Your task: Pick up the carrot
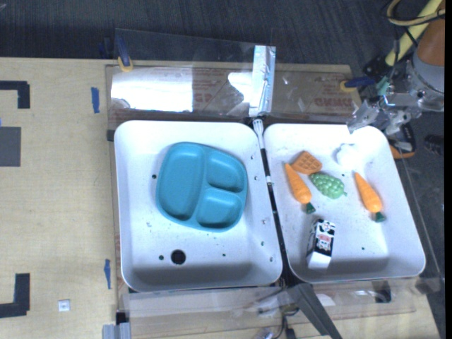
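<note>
Two orange carrots lie in the right bin. One carrot rests near the bin's left wall, just below an orange waffle-like piece. The other carrot lies toward the right side, green stub pointing down. My gripper hovers over the bin's upper right corner, above and apart from both carrots, with nothing visibly between its fingers.
A green bumpy vegetable sits between the two carrots. A small milk carton lies lower in the right bin, and a white object near its top. The left bin holds a blue divided plate. Clear panels stand behind the bins.
</note>
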